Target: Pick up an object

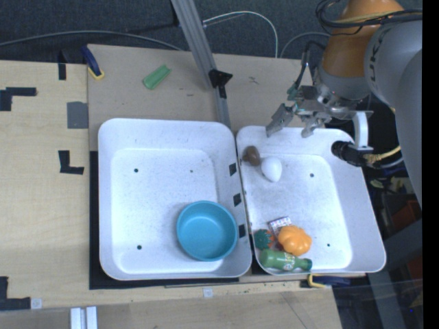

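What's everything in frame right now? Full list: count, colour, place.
bins: 2, white, side by side on the bench
bowl: 1, blue, left bin, near-right corner
egg-shaped ball: 1, white, right bin, far-left part
small round thing: 1, brown, right bin, just left of the white ball
orange toy: 1, orange, right bin, near edge
green toy: 1, green, right bin, near-left corner, in front of the orange toy
wrapper-like piece: 1, red and white, beside the orange toy
block: 1, green, on the bench beyond the left bin
metal pole: 1, grey, slanting over the bench beyond the bins
arm: 1, grey with orange band, at right
gripper: 1, fingers spread and nothing between them, over the right bin's far edge
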`<state>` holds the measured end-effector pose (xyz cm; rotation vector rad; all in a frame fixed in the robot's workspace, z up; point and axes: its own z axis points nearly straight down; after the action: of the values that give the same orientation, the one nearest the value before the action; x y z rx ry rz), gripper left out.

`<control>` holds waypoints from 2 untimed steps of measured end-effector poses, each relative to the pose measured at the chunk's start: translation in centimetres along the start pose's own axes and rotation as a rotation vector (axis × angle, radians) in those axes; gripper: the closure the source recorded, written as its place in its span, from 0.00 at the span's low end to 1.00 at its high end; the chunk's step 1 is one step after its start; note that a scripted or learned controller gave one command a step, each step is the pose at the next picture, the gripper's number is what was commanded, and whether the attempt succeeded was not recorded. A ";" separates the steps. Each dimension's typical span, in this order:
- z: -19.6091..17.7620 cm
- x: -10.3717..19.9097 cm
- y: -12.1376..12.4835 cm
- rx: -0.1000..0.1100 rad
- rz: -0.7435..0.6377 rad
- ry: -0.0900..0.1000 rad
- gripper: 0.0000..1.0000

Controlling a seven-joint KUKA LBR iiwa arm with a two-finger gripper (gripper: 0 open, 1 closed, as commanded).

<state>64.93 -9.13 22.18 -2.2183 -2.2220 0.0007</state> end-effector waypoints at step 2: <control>4.9 0.2 -1.0 0.004 0.000 -0.002 0.00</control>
<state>63.94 -8.88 17.28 -2.2166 -2.2212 0.0075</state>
